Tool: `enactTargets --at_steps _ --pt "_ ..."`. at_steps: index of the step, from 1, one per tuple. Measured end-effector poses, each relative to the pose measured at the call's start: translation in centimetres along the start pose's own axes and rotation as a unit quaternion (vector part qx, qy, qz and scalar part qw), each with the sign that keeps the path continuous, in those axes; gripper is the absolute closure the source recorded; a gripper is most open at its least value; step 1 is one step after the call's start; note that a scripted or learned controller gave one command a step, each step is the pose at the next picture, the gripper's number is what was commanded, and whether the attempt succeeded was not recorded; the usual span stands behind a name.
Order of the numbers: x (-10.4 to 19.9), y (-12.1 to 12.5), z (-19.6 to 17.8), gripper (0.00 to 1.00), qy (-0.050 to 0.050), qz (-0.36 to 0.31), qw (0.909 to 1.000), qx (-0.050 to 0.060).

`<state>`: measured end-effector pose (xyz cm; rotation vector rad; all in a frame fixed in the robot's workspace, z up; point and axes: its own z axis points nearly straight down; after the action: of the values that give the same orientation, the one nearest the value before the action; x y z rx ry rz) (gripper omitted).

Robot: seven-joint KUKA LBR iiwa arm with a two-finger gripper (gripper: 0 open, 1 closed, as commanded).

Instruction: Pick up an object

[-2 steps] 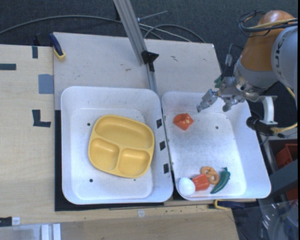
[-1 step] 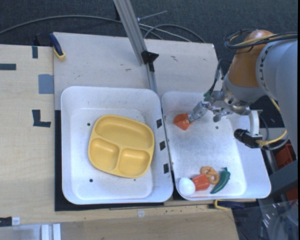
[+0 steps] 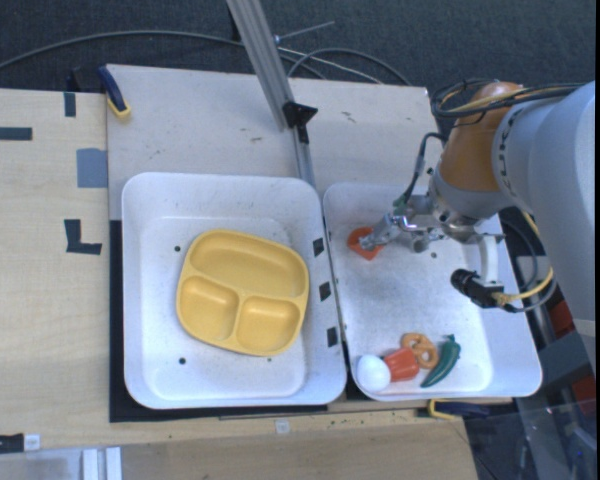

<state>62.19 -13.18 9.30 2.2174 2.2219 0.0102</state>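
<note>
In the right bin (image 3: 500, 363), near its upper left corner, a small orange-red block (image 3: 363, 242) is seen lying on the white floor, with the gripper (image 3: 392, 226) right beside it, touching or nearly so. Whether anything is held, or how the gripper is set, cannot be told from this view. The block is judged light, stiff and smooth-sided, best taken across its flat faces. Along the bin's lower edge a white egg (image 3: 372, 371), a red piece (image 3: 402, 364), a pretzel (image 3: 419, 347) and a green pepper (image 3: 443, 361) are clustered, apparently hard plastic toys. In the left bin (image 3: 145, 298) a glossy yellow divided plate (image 3: 242, 291) with three compartments is laid.
</note>
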Motion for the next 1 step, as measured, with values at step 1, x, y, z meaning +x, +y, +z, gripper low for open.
enactTargets --at_steps 1 --pt "-0.12 0.28 -1.56 1.00 -0.002 -0.001 1.0000 -0.005"
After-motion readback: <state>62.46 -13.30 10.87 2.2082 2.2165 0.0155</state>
